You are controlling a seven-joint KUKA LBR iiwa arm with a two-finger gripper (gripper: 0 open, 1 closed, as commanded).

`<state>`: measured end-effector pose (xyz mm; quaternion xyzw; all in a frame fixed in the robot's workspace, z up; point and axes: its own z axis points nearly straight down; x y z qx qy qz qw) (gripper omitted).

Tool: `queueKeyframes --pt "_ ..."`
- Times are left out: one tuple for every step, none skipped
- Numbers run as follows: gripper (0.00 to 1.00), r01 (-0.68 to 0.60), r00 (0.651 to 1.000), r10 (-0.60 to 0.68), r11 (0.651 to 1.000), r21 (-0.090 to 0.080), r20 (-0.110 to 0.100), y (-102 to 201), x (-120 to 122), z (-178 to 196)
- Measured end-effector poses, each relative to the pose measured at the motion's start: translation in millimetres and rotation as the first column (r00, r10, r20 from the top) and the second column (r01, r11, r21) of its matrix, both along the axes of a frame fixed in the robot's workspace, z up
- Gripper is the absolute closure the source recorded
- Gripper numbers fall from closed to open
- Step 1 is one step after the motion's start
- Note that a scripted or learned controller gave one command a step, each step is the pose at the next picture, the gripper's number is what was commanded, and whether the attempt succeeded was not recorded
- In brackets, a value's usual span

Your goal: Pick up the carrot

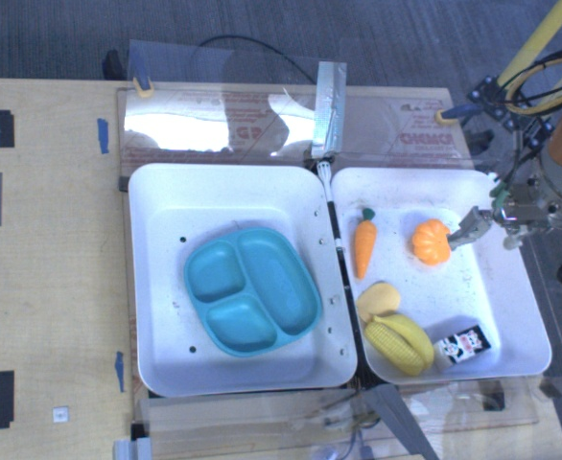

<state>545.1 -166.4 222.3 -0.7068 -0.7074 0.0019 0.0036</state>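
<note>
The carrot point(363, 243), orange with a small green top, lies upright-lengthwise near the left wall of the right bin point(511, 286). My gripper point(465, 232) reaches in from the right edge of that bin, its tip close beside an orange pumpkin-like toy point(432, 241). It sits well to the right of the carrot, with the pumpkin between them. Nothing shows between its fingers.
The right bin also holds a yellow pear-shaped fruit point(378, 299), a yellow corn cob point(400, 341) and a small black-and-white carton point(463, 344) along its front. A blue divided plate point(252, 290) rests in the left bin point(156, 257).
</note>
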Motion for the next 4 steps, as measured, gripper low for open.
queueKeyframes --pt "0.00 -0.100 0.995 0.100 0.995 -0.001 0.000 4.0 54.5 -71.5" --pt "0.00 -0.349 0.937 0.349 0.937 -0.002 0.008 -30.8 74.3 -128.4" --pt "0.00 -0.496 0.868 0.496 0.868 0.007 0.012 -50.0 64.4 -136.4" --pt "1.00 -0.495 0.869 0.495 0.869 0.000 0.014 -52.1 65.9 -128.0"
